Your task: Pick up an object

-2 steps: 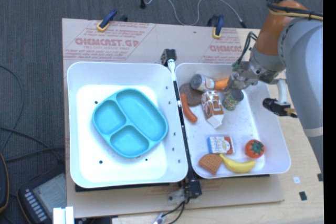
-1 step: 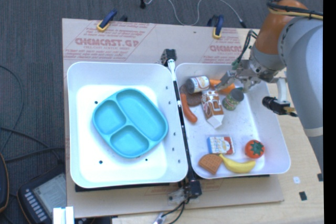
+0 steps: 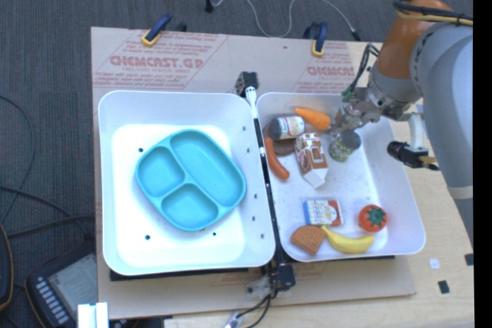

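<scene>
Gripper [image 3: 346,123], finger state impossible to tell, hangs over a small can [image 3: 344,147] at upper right of the right bin [image 3: 400,200]; it should descend straight, centred, clear of the carrot [image 3: 313,117].

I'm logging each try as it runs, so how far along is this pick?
Done: the hand is down inside the right bin, at the small can. In hand: nothing clearly; the view doesn't settle whether the can is gripped. Left: closing on it and lifting. The carrot, banana, tomato and carton lie untouched in the bin.
</scene>
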Available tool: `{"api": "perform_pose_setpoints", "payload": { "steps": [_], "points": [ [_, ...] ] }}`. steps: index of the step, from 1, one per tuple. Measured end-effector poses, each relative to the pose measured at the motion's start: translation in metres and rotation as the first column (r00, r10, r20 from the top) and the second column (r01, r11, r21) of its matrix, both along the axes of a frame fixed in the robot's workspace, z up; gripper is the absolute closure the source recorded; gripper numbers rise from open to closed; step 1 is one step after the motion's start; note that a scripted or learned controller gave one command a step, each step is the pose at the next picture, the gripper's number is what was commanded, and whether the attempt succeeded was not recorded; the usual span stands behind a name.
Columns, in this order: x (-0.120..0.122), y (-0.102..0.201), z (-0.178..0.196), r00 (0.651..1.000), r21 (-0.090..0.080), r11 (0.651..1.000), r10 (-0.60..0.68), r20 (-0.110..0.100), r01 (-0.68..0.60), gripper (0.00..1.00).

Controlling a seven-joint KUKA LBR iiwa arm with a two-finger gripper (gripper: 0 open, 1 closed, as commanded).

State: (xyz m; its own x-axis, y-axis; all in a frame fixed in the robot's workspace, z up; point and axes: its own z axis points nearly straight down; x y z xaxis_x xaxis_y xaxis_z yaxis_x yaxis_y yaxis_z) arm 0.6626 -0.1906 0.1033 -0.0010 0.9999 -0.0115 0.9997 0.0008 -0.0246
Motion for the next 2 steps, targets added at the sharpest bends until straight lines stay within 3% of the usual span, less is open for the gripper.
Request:
{"api": "perform_pose_setpoints", "payload": {
  "steps": [1, 2],
  "points": [
    [0.0, 0.0, 0.0, 1.0, 0.0, 1.0, 0.0, 0.0, 0.0, 0.0],
    [-0.066, 0.009, -0.015, 1.0, 0.008, 1.0, 0.0, 0.03, 0.0, 0.0]
  ]
}}
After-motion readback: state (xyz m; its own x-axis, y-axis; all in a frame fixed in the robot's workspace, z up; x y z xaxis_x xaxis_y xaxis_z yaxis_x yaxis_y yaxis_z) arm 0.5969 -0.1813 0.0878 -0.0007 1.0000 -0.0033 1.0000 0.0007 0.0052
